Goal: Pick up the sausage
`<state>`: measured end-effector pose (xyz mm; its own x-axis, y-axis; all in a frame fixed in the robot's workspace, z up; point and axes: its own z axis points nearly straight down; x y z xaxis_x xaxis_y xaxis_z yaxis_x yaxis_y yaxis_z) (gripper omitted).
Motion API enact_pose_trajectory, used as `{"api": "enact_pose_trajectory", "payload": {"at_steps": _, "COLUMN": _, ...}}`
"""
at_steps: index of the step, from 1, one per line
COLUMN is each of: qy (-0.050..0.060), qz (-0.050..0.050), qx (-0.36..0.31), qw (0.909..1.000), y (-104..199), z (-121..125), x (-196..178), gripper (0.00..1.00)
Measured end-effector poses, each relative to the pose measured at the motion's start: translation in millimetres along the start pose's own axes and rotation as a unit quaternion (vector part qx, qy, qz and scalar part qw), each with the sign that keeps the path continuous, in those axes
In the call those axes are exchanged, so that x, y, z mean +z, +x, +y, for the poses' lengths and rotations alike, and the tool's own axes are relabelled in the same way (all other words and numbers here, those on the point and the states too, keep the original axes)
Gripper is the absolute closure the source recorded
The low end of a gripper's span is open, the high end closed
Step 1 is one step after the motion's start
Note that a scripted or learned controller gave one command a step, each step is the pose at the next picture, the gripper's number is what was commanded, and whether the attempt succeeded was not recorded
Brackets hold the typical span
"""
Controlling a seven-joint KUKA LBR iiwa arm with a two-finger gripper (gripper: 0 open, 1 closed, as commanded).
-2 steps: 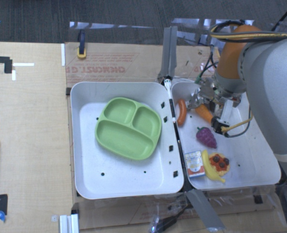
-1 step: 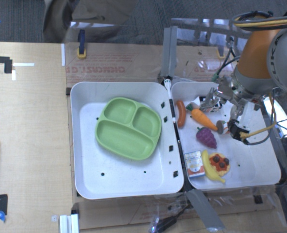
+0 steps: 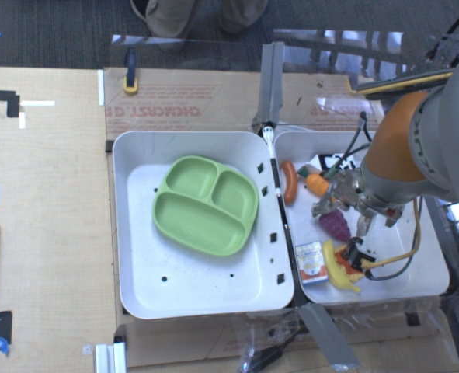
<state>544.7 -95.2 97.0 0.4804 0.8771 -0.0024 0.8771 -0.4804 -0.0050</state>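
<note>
Pretty bright and even overall, looks like soft overhead light; the white bins [image 3: 124, 208] come out almost washed, with only faint grey shading along their inner walls; the green plate [image 3: 206, 205] throws a thin soft shadow on its lower side; the arm [image 3: 415, 142] is a bit smeared and soft at the edges; some bluish glare on the shiny stuff at the top right; the whole frame is low-res and slightly grainy, so small details are mushy
</note>
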Motion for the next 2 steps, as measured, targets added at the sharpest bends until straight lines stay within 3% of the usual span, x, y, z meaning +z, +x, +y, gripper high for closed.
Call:
{"api": "enact_pose_trajectory", "payload": {"at_steps": 1, "qy": -0.001, "qz": 0.0, "qx": 0.021, "qw": 0.9998, "y": -37, "z": -58, "x": 6, "gripper": 0.0}}
{"api": "enact_pose_trajectory", "payload": {"at_steps": 2, "qy": -0.001, "qz": 0.0, "qx": 0.1, "qw": 0.995, "y": 66, "z": -43, "x": -94, "gripper": 0.0}}
